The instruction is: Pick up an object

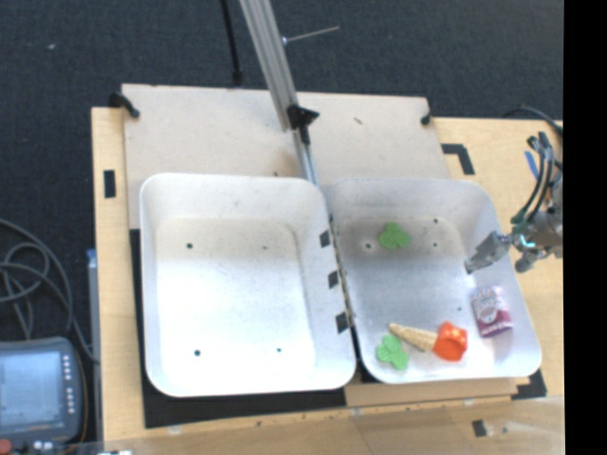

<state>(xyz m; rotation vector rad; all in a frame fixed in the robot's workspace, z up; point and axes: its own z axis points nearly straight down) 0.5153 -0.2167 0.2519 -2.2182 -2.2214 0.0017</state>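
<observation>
Two fingers of pincer (503, 251) spread apart, gripping nothing, over right bin (417, 207) rim

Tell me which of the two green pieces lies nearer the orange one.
The green piece at the right bin's front edge; it sits beside the cone, near the orange piece.

Wooden bench (114, 387) with 2 white bins, left (156, 254) and right (517, 344)

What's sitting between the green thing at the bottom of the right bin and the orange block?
In the camera view, a tan cone lies between the green piece and the orange block, its wide end against the block.
</observation>
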